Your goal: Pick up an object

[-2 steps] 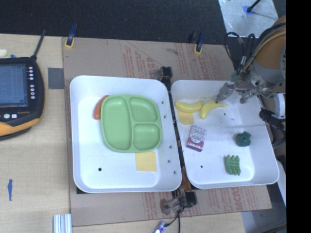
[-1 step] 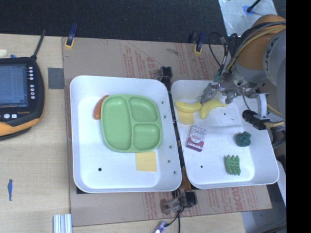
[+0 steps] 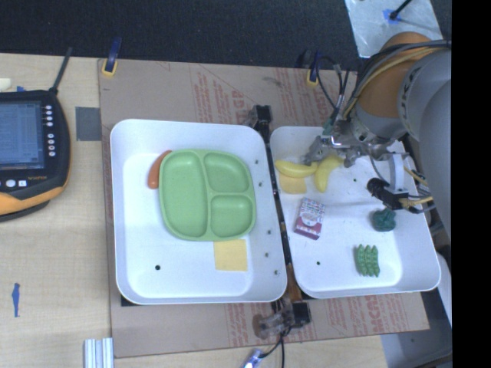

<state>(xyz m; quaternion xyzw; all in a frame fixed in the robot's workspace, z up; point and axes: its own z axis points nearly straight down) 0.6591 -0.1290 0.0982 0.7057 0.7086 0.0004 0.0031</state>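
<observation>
The pincer (image 3: 331, 149) hangs low over the far end of the right bin (image 3: 430, 278), just above the banana (image 3: 301, 169); whether it is spread or closed I cannot tell, since the wrist hides it. The banana lies near the bin's left wall, beside a small packet (image 3: 310, 218). It looks like light, stiff toy plastic, probably smooth and prone to slipping, so a hold across its thick middle seems safest. The bean pod (image 3: 367, 260) sits well apart, near the front.
</observation>
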